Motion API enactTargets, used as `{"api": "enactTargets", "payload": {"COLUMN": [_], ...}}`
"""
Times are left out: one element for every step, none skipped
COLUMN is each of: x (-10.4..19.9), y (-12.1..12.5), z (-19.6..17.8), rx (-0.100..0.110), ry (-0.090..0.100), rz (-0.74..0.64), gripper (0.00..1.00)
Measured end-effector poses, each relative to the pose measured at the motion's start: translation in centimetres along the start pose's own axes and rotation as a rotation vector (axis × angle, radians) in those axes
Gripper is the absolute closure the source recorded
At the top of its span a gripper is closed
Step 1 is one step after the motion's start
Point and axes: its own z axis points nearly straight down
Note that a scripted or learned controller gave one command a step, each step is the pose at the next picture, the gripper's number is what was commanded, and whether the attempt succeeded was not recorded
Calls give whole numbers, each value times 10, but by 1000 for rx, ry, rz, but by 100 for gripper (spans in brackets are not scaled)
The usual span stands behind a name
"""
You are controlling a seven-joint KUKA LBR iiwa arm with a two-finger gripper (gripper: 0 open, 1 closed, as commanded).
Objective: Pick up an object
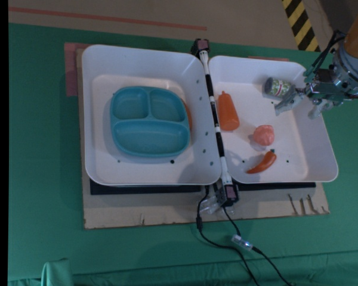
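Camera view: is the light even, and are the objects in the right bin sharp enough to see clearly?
Camera view: dim, fairly even light; soft shadows beside the orange bottle-shaped toy and red chili pepper toy in the right white plastic bin; the teal divided plate is clear; the small printed can is slightly soft.

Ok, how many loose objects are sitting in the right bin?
4: a small can at the far side, an orange bottle by the divider, a pink lump mid-bin, a chili pepper nearest.
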Motion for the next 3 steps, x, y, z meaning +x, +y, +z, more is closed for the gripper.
{"api": "enactTargets", "payload": {"x": [29,25,14], "y": [30,47,79], "z": [105,179,179], "rx": [-1,-11,-12], "ry": [0,-2,-1], "rz": [0,0,-1], "gripper": [0,0,0]}}
